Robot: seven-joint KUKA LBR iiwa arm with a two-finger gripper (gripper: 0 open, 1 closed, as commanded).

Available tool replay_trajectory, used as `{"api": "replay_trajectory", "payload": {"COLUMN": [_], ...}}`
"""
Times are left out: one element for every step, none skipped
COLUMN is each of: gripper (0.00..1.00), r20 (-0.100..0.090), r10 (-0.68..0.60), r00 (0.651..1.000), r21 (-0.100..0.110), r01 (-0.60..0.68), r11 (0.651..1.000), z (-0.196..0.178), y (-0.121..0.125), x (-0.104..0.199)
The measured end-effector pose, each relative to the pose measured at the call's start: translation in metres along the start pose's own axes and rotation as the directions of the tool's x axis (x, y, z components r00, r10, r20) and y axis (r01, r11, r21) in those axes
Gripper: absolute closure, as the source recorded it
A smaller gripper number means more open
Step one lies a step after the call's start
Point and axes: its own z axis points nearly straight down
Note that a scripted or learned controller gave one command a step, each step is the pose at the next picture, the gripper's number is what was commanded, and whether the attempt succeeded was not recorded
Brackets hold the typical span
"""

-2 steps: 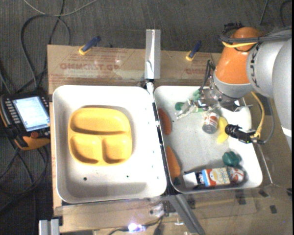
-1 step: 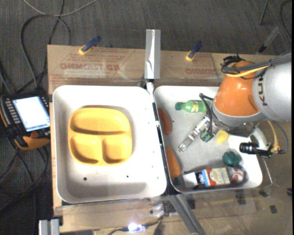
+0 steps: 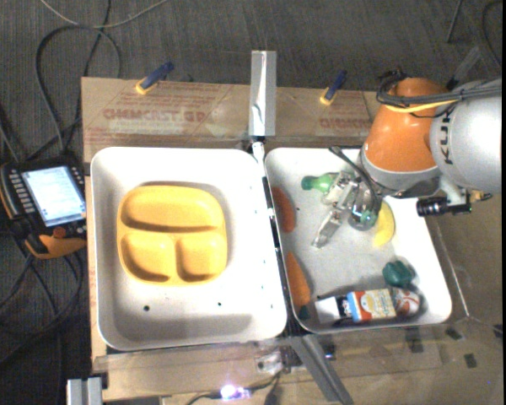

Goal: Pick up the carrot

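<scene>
The carrot [image 3: 298, 282] is a long orange piece lying along the left wall of the right bin [image 3: 434, 251], near the front. My gripper [image 3: 325, 233] hangs over the middle of that bin, pointing down and to the left. It is a short way up and to the right of the carrot and apart from it. Nothing of the carrot is in the gripper.
A darker orange-red sausage-like piece [image 3: 282, 209] lies further back along the same wall. A green item [image 3: 319, 182], a yellow banana [image 3: 385, 225], a teal item [image 3: 398, 271] and a lying bottle [image 3: 373, 305] share the right bin. The left bin [image 3: 110, 310] holds a yellow divided tray [image 3: 174, 232].
</scene>
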Motion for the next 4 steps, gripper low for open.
{"api": "replay_trajectory", "payload": {"gripper": [0.00,0.00,0.00,0.00], "r20": [-0.008,-0.008,0.000,0.006], "r10": [-0.235,-0.482,-0.504,-0.588], "r00": [0.972,0.876,0.863,0.809], "r21": [-0.002,-0.005,-0.002,0.002], "r01": [0.235,0.482,0.504,0.588], "r11": [0.972,0.876,0.863,0.809], "z": [-0.132,-0.004,-0.001,-0.002], "y": [-0.078,-0.011,0.000,0.010], "x": [-0.045,0.031,0.015,0.058]}}
